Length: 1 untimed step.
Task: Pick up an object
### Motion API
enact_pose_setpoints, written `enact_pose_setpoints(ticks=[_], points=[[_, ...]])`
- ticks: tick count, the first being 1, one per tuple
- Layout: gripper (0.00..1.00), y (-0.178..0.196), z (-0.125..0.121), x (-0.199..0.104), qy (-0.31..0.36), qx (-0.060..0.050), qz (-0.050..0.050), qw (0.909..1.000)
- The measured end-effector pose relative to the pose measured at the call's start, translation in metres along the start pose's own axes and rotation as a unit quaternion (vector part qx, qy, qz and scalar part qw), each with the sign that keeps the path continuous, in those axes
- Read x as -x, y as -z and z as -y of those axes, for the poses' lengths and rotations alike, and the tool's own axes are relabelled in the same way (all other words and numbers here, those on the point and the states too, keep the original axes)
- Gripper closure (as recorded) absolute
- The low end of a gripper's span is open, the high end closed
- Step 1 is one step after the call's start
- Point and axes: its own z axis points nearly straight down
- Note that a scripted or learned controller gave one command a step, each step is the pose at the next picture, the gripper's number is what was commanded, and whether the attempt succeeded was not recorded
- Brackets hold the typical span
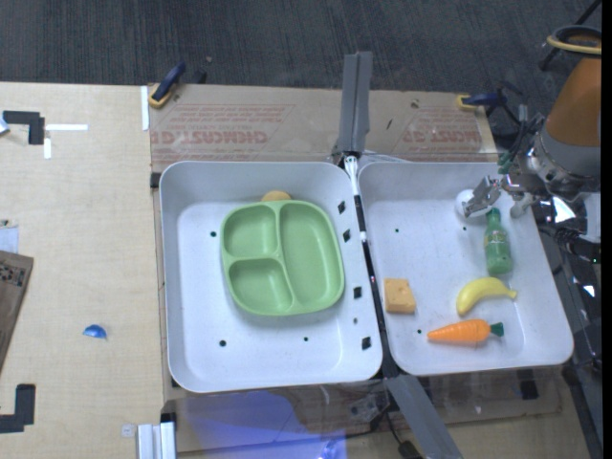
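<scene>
On my left bin (182, 256) I count one green tray (283, 256) with three compartments, a bit of something yellow (276, 196) peeking from behind its far edge. In the right bin (421, 208) I count one sponge (400, 295), one carrot (465, 332), one banana (484, 294) and one green bottle (496, 242). The tool (486, 197) sits just above the bottle's cap at the far right of that bin, and I cannot tell whether it is spread or pressed together.
</scene>
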Motion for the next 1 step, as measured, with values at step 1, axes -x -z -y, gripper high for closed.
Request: enact_pose_setpoints(ticks=[1], points=[[0.00, -0.0416, 0.0087, -0.0073, 0.050, 0.002, -0.004, 0.9987]])
